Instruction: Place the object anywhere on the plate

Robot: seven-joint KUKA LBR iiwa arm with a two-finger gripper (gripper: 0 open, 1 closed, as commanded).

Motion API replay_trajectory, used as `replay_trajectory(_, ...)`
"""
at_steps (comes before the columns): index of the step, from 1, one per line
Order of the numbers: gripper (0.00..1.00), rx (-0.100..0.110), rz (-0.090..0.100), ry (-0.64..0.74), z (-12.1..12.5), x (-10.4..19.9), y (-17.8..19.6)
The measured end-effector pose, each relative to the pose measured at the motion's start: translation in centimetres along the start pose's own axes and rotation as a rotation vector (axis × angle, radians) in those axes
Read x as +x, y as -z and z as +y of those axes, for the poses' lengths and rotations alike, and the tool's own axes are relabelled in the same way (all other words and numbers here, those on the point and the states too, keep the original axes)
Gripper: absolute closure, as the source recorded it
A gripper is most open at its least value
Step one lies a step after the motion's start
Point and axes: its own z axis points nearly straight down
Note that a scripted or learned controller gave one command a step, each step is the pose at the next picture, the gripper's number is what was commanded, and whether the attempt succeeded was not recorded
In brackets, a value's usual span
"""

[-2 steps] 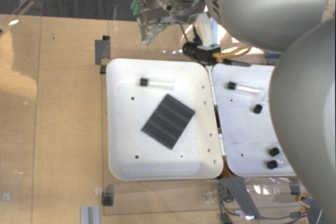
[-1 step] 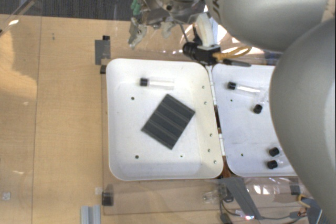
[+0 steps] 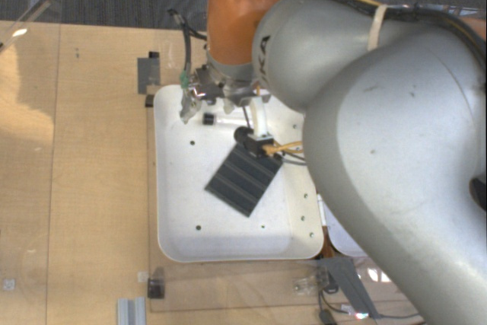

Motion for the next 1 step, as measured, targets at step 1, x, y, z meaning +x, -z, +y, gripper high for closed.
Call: replay_trajectory(1, 1.0, -0.01, 0.0, 0.004, 0.25, 0.09, 1.41)
